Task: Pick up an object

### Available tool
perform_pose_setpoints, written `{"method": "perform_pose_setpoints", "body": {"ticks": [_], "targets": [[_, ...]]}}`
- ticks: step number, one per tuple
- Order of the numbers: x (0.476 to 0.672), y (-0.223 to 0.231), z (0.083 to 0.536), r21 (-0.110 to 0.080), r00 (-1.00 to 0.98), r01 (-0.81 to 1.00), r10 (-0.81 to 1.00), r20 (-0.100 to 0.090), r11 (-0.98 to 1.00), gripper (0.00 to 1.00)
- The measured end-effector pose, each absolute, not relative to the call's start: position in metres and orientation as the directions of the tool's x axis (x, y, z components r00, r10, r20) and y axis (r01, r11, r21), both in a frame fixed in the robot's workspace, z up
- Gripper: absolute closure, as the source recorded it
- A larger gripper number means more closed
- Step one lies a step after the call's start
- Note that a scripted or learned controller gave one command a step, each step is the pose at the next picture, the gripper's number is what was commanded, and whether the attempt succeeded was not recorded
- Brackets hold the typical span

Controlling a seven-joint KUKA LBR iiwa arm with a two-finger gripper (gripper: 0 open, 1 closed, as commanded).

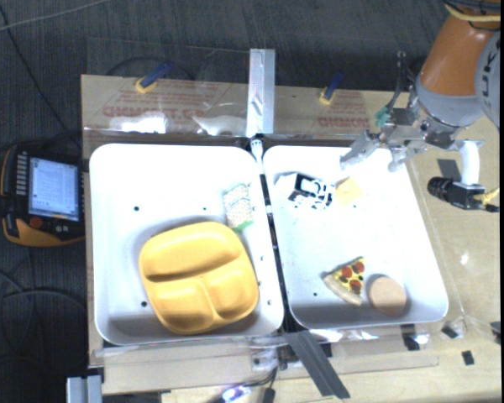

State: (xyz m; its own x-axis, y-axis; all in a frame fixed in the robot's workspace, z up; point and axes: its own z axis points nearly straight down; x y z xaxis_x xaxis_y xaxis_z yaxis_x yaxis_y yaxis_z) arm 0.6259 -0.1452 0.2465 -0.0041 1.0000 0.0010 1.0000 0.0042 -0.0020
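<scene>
The grey arm (458,57) with its orange band leans in over the far right corner of the right bin (428,242). Its gripper (371,149) hangs above that bin's far rim, and its fingers (355,155) are spread narrowly with nothing between them. Just beside the fingertips, inside the right bin, lies a pale yellow piece (349,191), next to a black-and-white object (311,190). At the near end of the right bin rest a pizza slice toy (346,279) and a tan round piece (386,293), touching.

Bright even overhead light, soft shadows, white bins (118,225) glaring, slight blur
</scene>
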Motion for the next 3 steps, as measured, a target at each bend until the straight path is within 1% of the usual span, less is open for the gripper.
{"method": "perform_pose_setpoints", "body": {"ticks": [1,2,3], "targets": [[0.652,-0.11,0.204,-0.004,-0.017,1.0,1.0,-0.003,0.017,0.0],[0.666,-0.114,0.124,0.02,-0.172,0.985,0.985,-0.007,0.173,0.0],[0.661,-0.184,0.146,0.0,-0.217,0.976,0.976,-0.004,0.217,0.0]]}}
